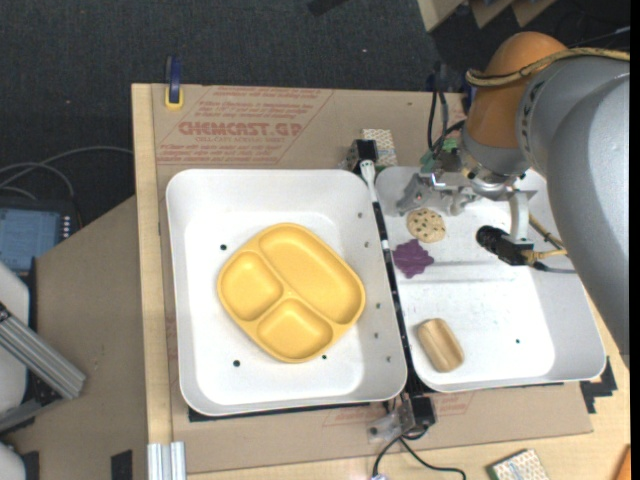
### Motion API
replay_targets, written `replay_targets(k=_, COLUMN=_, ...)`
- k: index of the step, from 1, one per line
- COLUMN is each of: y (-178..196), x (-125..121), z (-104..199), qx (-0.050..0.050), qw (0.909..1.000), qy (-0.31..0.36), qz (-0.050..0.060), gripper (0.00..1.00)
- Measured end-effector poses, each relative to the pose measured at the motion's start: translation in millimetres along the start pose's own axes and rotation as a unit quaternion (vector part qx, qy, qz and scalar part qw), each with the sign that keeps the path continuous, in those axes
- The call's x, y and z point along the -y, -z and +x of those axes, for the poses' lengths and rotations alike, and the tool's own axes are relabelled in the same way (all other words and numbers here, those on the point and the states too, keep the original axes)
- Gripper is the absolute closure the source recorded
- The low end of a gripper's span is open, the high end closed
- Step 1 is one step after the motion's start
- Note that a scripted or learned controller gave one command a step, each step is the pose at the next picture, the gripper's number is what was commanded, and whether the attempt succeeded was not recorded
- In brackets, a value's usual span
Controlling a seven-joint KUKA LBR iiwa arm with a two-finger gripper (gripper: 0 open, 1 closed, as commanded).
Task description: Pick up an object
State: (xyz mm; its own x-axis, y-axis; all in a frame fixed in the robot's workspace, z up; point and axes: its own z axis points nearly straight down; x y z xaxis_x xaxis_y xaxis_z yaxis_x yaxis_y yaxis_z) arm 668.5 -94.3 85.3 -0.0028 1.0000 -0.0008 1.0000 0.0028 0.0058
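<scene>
Lighting bright and even from above; soft shadows beneath the yellow tray [290, 290]; white bins [195, 268] slightly overexposed; arm [585, 158] at right edge blurred, overall focus soft.

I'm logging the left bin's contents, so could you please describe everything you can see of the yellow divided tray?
The yellow divided tray is a rounded, glossy dish that looks like plastic, split by raised ridges into three compartments: one large at the upper right, two smaller at the left and bottom. All three look bare. It lies flat, right way up, turned at an angle, near the middle of the left bin, resting on the bin's floor and clear of its walls. Nothing else touches it.
</scene>
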Motion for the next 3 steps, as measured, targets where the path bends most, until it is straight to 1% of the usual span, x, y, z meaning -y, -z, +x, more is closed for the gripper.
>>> replay_targets(k=1, y=0, x=50, z=-21, qx=-0.001, qw=1.0, qy=-0.003, qz=0.006, gripper=0.0)
replay_targets(k=2, y=0, x=0, z=-9, qx=0.0, qw=1.0, qy=0.0, qz=0.0, gripper=0.0)
replay_targets(k=3, y=0, x=2, z=-26, qx=0.001, qw=1.0, qy=-0.002, qz=0.001, gripper=0.0)
